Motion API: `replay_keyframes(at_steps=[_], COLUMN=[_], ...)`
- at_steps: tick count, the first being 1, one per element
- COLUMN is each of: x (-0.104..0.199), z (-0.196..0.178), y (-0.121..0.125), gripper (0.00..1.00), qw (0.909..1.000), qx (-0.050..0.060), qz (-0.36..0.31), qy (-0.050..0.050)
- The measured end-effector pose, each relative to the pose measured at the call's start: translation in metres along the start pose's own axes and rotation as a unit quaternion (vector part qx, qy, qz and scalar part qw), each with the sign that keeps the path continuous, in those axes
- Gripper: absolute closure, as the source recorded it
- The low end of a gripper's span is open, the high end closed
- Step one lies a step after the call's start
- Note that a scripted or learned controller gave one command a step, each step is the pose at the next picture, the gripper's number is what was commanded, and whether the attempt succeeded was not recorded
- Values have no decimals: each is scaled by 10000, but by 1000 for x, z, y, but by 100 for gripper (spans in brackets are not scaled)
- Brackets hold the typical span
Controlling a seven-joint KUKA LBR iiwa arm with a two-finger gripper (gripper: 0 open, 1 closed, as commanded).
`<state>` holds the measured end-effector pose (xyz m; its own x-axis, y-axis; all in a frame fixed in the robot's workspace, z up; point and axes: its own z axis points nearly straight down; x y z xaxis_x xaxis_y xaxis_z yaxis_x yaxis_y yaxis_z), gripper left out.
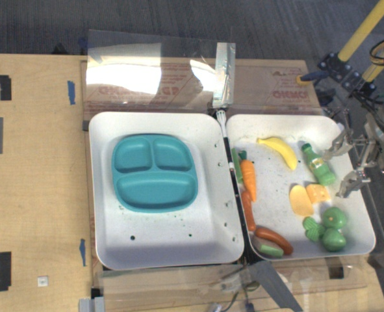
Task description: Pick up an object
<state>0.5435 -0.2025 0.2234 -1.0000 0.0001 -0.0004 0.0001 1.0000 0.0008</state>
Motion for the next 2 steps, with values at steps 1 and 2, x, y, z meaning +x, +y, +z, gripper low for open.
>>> replay_keyframes(at_steps=[1,2], x=[-17,18], z=[119,135], y=[44,59], gripper=[0,0], qw=[9992,9994], qx=[-24,27], qz=[-404,-337], qy=[42,-72])
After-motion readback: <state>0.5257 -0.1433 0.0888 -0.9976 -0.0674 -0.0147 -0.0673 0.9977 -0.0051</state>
